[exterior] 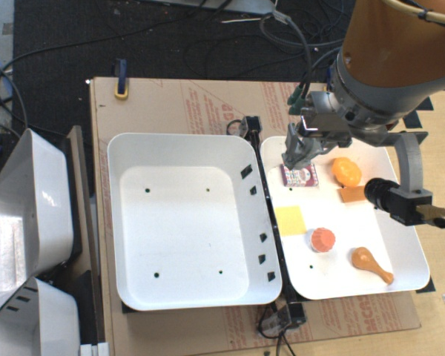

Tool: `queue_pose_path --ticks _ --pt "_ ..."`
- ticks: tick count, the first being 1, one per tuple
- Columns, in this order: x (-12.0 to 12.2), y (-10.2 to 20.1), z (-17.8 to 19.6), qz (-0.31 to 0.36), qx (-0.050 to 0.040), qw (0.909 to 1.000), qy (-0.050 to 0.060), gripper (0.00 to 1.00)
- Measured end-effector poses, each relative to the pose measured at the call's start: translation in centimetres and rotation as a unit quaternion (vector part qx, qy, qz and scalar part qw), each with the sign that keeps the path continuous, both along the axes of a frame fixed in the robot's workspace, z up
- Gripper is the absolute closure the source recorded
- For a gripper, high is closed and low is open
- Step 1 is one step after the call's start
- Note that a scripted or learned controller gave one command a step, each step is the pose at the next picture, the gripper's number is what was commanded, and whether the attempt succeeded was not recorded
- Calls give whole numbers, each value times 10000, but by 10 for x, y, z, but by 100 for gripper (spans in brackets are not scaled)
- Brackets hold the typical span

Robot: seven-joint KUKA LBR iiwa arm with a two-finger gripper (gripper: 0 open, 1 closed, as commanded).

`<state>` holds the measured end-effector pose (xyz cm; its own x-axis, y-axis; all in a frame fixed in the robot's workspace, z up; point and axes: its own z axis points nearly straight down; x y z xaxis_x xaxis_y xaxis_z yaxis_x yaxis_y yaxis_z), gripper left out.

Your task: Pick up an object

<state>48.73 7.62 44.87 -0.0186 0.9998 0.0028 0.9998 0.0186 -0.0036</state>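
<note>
1. The left bin [185,221] has an open floor; a gripper could come down anywhere inside its rim.
2. The right bin [411,262] is crowded: a small pink packet [300,175], an orange ball [346,171], a tan block [351,194], a yellow square [289,219], a red ball [322,239] and an orange pear-shaped toy [371,263].
3. The arm [386,65] hangs over the right bin's far end, blocking approach there.
4. A black fitting [397,199] juts over the right rim.
5. Clips line the seam between the bins.
</note>
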Motion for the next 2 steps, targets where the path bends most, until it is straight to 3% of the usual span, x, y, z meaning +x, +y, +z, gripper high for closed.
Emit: queue_pose_path --ticks 1,2 --pt "18 -72 -8 -129 -27 9999 -12 100" --pt "-10 -157 101 -146 -36 9998 -88 100"
